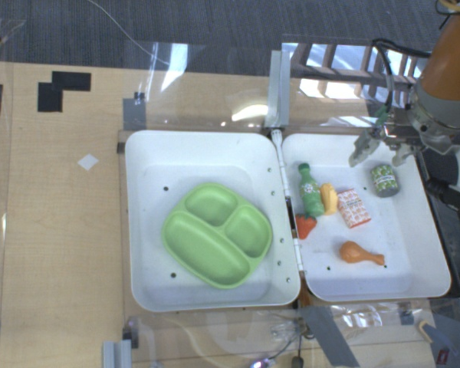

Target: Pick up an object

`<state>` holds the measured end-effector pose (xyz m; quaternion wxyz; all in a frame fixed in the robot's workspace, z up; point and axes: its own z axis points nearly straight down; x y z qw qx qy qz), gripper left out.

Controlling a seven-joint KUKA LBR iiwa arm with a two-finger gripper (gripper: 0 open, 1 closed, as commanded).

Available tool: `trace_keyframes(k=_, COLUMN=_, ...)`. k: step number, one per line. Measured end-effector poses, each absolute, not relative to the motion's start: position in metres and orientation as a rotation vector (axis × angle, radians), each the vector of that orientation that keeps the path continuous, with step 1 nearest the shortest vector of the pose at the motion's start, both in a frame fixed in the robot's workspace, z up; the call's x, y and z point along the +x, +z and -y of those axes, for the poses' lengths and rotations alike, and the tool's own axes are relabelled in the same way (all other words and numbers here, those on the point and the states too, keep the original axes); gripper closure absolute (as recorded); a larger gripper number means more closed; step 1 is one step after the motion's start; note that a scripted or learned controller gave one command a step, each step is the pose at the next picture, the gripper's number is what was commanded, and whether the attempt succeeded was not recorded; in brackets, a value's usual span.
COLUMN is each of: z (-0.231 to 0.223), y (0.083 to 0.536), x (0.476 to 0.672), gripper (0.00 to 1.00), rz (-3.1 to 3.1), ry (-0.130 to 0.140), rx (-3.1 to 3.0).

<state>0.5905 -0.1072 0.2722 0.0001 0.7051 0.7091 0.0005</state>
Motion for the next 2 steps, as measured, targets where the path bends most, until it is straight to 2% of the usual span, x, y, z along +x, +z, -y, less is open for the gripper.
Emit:
trace_keyframes(k=1, z=0.0889, y=0.1309, x=0.6124, gripper=0.0, rz=-2.082, ry=0.016, rx=2.342)
trace_keyframes(k=2, z=0.0961, y=0.1228, x=0.6163, gripper=0.0, rz=-2.043, ry=0.05, rx=2.355)
